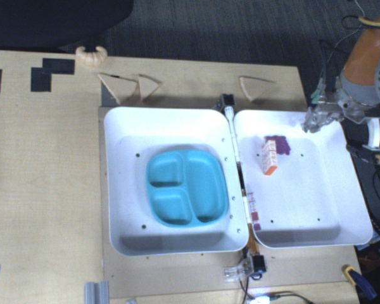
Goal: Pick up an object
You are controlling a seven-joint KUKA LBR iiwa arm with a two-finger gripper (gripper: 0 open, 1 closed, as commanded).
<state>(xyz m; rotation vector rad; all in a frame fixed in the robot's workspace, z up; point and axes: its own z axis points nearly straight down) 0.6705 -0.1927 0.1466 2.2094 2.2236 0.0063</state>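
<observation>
A small white and orange carton (pixel 270 156) lies in the right bin (pixel 316 214), toward its far left part. A purple object (pixel 280 144) touches the carton on its far right side. My gripper (pixel 311 123) hangs over the far right corner of that bin, well to the right of both objects. Nothing shows between its fingers.
The left bin (pixel 130 170) holds a light blue divided tray (pixel 185 186). A black bar (pixel 238 170) runs between the two bins. The grey arm with its orange band (pixel 367 49) comes in at the upper right, with cables beside it.
</observation>
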